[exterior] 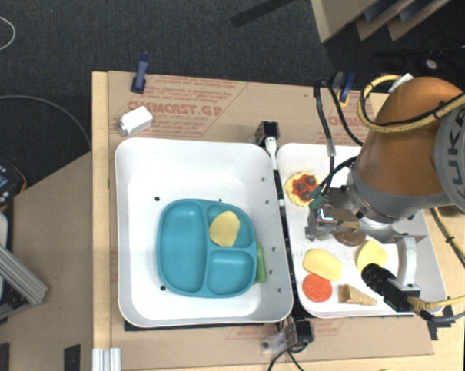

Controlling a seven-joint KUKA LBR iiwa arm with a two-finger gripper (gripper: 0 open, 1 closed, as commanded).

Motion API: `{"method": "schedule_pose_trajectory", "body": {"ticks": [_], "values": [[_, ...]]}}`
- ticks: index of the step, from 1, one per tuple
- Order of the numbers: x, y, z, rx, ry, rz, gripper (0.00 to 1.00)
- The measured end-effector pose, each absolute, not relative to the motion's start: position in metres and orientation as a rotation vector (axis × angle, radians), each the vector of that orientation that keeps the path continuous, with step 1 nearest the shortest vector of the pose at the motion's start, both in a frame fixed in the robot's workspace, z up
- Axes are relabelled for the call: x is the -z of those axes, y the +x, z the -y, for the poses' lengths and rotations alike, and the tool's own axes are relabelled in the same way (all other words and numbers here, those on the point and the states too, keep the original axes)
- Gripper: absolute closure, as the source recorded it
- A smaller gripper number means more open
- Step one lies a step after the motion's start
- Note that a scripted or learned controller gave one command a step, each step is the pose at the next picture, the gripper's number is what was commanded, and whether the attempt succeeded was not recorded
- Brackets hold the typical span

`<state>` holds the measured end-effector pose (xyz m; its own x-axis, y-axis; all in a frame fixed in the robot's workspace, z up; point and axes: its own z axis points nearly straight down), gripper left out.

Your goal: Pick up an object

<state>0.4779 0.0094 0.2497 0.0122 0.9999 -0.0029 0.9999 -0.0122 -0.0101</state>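
Your gripper (pixel 333 217) low over the right bin (pixel 295 162), you can't tell its grip, yellow piece (pixel 224 228) on teal tray (pixel 185 248)

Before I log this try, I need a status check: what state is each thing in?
Teal tray: flat in left bin, right way up.
Yellow chip: lying in the tray's upper right compartment.
Toy pizza: lying flat in right bin.
Red disc: lying flat, loose.
Yellow lump: resting loose beside the disc.
Tool: low over right bin.
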Motion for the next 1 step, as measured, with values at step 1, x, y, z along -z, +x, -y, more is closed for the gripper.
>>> {"method": "schedule_pose_trajectory", "body": {"ticks": [1], "values": [[-0.3878, 0.4809, -0.0527, 0.023, -2.221, 2.234, 1.00]]}}
